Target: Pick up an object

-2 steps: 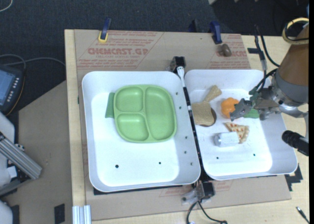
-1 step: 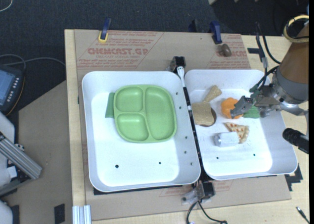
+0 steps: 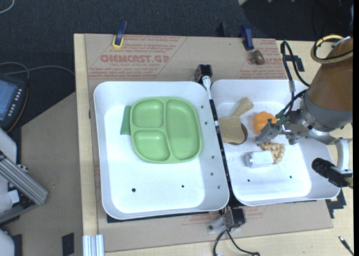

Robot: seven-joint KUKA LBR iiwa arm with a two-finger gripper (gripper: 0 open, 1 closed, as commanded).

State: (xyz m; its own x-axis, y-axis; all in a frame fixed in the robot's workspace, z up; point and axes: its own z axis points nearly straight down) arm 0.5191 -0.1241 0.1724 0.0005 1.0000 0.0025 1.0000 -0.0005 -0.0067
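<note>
The right bin point(image 3: 269, 190) holds several small items: an orange round object point(image 3: 261, 120), a tan wedge point(image 3: 243, 106), a brown slice-shaped piece point(image 3: 233, 130), a white block point(image 3: 259, 159) and a pale, orange-speckled piece point(image 3: 274, 149). My gripper point(image 3: 276, 130) reaches in from the right and hangs just right of the orange object, above the speckled piece. Its fingers are dark and seen from above, with nothing clearly between them.
The left bin point(image 3: 112, 182) holds a green compartment plate point(image 3: 166, 128) on a green sheet. Clamps point(image 3: 118, 35) sit at the cardboard's back edge. Black cables point(image 3: 291, 73) run along the right bin's far right side.
</note>
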